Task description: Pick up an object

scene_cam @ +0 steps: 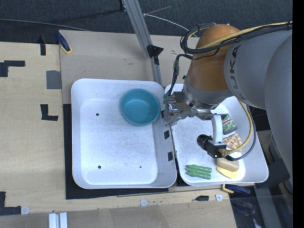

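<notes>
Blue bowl [139, 107] sits in left white bin [90, 127] on tan bench [28, 141].

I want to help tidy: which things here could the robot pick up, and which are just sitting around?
Could be picked up:
blue bowl
green beans
yellow piece
printed packet

Just there:
left bin
right bin
metal pole
</notes>
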